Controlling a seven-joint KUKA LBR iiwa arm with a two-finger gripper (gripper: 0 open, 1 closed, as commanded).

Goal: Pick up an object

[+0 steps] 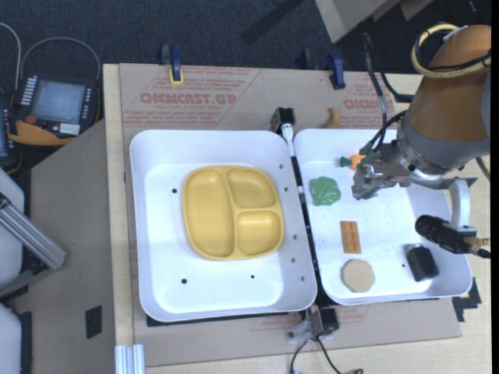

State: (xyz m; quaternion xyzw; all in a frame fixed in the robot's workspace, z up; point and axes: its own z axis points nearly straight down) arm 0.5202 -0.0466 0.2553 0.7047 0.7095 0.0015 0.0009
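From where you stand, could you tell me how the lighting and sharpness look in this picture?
In the camera view, the left bin is bright, nearly washed out around the yellow plate; the arm shades the right bin near the pincer; the green piece looks soft-edged.

The scene is brightly and evenly lit from above. Both white bins glare: the left bin (152, 232) is nearly washed out on its floor, with soft grey shading only along its inner walls, and the right bin (390, 232) is similarly bright. The yellow divided plate (232, 211) shows gentle highlights on its ridges and casts almost no shadow. Small items in the right bin cast short, faint shadows. The arm (448, 92) has a warm sheen on its orange band and darkens the bin's far right corner slightly. The dark floor beyond the bench's edges stays dim. Focus is moderately sharp, fine detail a little soft and grainy.
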